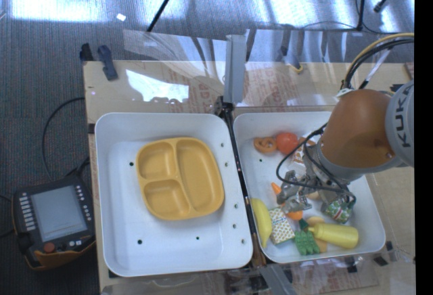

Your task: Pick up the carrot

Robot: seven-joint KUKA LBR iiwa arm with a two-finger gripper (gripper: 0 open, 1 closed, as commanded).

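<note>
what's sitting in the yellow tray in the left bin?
The yellow tray in the left bin shows three compartments, all bare yellow plastic. Whatever lies beneath the tray is covered by it.

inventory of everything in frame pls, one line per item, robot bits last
white bins: 2, white, side by side on the bench
divided plate: 1, yellow, in the left bin
tomato: 1, red, far part of the right bin
carrot: 1, orange, right bin, partly hidden beside the gripper
banana: 1, yellow, near-left of the right bin
yellow bottle: 1, yellow, near edge of the right bin
teach pendant: 1, grey and orange, on the floor left of the bench
arm: 1, grey with orange band, over the right bin
gripper: 1, dark, low among the right bin's items
</note>
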